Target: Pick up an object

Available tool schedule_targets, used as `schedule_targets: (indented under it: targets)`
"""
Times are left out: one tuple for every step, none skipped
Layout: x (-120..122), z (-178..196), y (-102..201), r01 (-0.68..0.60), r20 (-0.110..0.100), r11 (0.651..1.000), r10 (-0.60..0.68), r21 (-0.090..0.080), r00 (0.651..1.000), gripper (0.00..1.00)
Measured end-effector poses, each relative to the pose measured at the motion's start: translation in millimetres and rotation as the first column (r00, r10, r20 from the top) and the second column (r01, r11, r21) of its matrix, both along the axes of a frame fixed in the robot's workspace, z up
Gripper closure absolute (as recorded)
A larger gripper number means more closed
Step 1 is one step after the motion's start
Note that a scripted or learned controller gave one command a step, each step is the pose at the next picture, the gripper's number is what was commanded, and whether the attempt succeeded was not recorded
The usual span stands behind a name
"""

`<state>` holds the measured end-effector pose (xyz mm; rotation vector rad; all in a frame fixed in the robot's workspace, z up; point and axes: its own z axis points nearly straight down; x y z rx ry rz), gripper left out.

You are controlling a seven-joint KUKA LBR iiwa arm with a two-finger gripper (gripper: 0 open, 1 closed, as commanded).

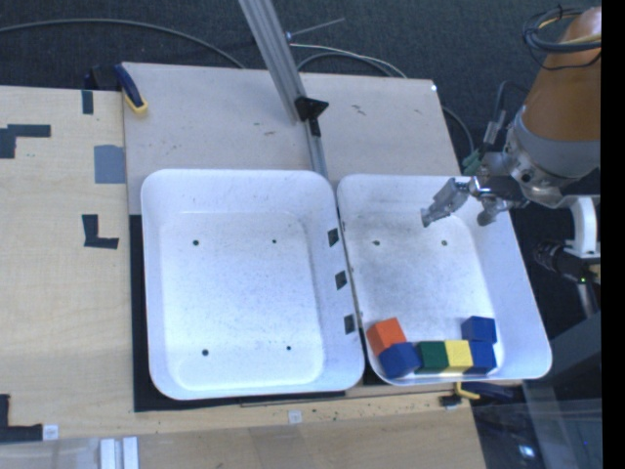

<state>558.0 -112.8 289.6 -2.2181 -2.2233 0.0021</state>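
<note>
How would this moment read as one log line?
pincer: above right white bin's far end, nothing held | small coloured blocks: clustered at near edge | pick: not begun

Even, bright light — soft focus, faint shadows

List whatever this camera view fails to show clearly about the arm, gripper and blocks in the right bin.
- Gripper, camera view: small and blurred over the right bin; open or shut cannot be told.
- Arm: cut off by the top and right edges.
- Blocks: the yellow block, green block and blue ones sit packed at the near rim; their touching sides are hidden by one another.
- Orange block: its base is hidden by a blue block.
</note>
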Motion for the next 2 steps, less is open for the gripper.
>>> schedule_targets:
  targets:
    - [-33.6, 5.7, 11.2, 0.0, -0.001, 1.0, 0.0, 0.001, 1.0, 0.0]
    - [-21.8, -117.1, -45.5, 0.005, -0.007, 1.0, -0.005, 0.0, 1.0, 0.0]
